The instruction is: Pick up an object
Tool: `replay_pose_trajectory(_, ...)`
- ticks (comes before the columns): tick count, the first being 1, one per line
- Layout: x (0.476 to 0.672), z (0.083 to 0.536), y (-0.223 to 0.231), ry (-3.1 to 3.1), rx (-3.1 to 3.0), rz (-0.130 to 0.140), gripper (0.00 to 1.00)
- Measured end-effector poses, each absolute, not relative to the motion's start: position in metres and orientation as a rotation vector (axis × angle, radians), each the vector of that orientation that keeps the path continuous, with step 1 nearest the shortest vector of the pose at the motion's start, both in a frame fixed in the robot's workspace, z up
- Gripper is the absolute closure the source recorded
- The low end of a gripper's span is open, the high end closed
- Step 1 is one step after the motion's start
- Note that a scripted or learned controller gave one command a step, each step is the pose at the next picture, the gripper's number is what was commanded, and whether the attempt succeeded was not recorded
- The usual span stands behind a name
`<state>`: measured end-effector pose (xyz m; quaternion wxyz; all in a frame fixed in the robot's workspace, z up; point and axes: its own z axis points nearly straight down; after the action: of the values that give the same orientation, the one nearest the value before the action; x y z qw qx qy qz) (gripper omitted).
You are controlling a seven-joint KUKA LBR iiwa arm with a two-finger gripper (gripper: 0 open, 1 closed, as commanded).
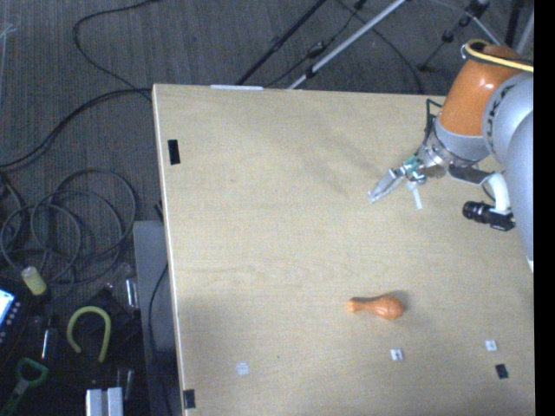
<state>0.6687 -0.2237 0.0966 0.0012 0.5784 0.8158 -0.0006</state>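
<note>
On the bare wooden bench top (260, 189), going from the left, the light plywood carries little besides a black tag (174, 152) near its far-left corner and a few small markers along the near edge; off the bench at far left lie coiled cables (69, 224) on the floor. Toward the middle right, near the front, rests the one candidate for picking: an orange pear-shaped toy (379, 307), something like a small gourd or drumstick. It lies flat with its long axis running nearly left to right, narrow neck to the left and bulbous end to the right. Further right and further back hangs the gripper (401, 183), reaching in from the arm (486, 111) with its orange band at the right edge. Its two slim fingers point left and slightly down in the view and look spread in a narrow V, with nothing between them. The toy lies well apart from the gripper, toward the near edge of the bench and only slightly left of the fingertips, so the coming move is, by my reading, mostly a travel toward the front followed by a descent. Since the toy's length runs left to right, closing across its short width at the thick end seems the more promising grasp.
</note>
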Motion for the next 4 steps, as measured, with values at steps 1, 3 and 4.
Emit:
replay_pose_trajectory(1,0.669,0.084,-0.189,2.671,1.653,-0.002,0.0)
replay_pose_trajectory(3,0.669,0.093,-0.14,2.743,1.529,0.005,1.0)
replay_pose_trajectory(4,0.669,0.184,-0.072,2.665,1.663,0.001,1.0)
